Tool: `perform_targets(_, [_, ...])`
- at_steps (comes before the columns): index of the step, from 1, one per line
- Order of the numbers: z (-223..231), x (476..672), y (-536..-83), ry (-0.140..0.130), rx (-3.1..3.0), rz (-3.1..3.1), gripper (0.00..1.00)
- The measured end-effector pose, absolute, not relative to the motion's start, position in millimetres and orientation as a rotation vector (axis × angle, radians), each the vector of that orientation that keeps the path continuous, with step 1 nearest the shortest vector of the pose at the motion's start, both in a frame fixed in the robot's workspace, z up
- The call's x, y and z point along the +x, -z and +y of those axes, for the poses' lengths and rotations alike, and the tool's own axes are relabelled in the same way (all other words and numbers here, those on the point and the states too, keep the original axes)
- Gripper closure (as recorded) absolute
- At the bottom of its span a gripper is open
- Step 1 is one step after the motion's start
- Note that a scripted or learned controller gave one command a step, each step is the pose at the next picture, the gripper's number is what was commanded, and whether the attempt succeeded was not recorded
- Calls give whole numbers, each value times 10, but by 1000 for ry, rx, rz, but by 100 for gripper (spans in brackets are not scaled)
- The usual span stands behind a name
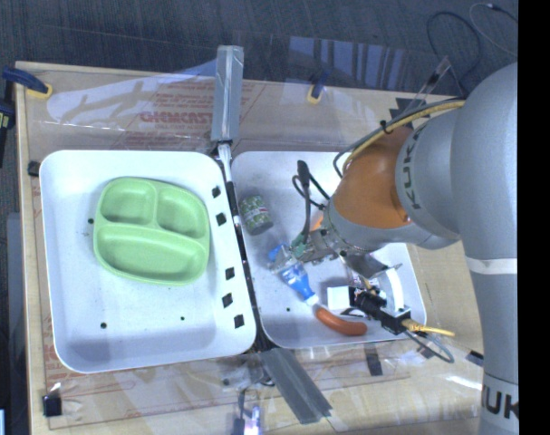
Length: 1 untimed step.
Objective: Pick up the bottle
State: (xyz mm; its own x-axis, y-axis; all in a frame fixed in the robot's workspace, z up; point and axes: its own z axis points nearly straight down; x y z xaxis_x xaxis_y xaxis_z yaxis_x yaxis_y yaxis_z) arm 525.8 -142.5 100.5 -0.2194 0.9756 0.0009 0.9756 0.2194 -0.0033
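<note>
**Arm over the right bin, bottle lying near its centre**

You are looking down at a slant on two white bins set side by side. The left bin is holding a green divided plate, lying flat toward its upper half. In the right bin the bottle is lying on its side just below the bin's middle; its clear-and-blue body is running diagonally, long axis from upper left to lower right, with the blue end pointing toward the lower right. Which end carries the cap you cannot tell. A small patterned can is resting up and to the left of the bottle, apart from it. A red sausage-shaped toy is lying near the bin's lower edge, just beyond the bottle's lower-right end. The grey arm is reaching in from the right, its orange band hanging over the bin. The gripper is sitting just right of the bottle; whether it is spread or pressed together you cannot tell.
</note>
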Motion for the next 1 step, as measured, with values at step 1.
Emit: perform_targets(1, [-576,5831,-2607,-2,-1539,-2738,100])
